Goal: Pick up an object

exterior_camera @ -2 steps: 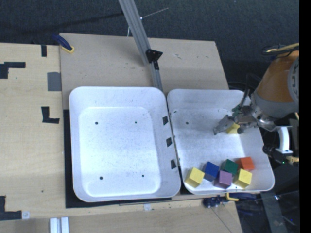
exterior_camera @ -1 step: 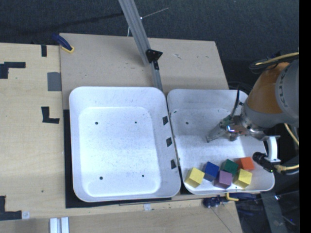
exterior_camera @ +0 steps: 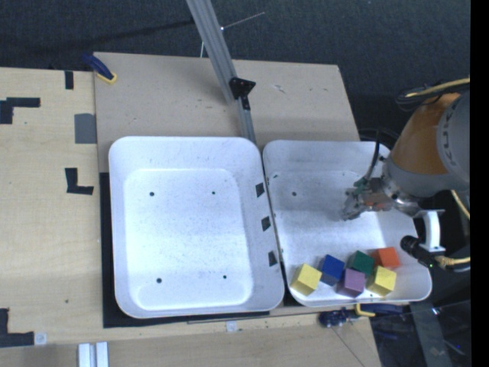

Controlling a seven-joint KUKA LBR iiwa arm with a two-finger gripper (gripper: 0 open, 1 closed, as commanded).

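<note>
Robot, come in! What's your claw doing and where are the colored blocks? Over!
End effector over right bin, nothing visibly held. Blocks clustered at that bin's near edge, apart from it. Nothing between them.

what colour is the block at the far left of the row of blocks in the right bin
Yellow: the leftmost block in the right bin, clear in the camera view.
</note>
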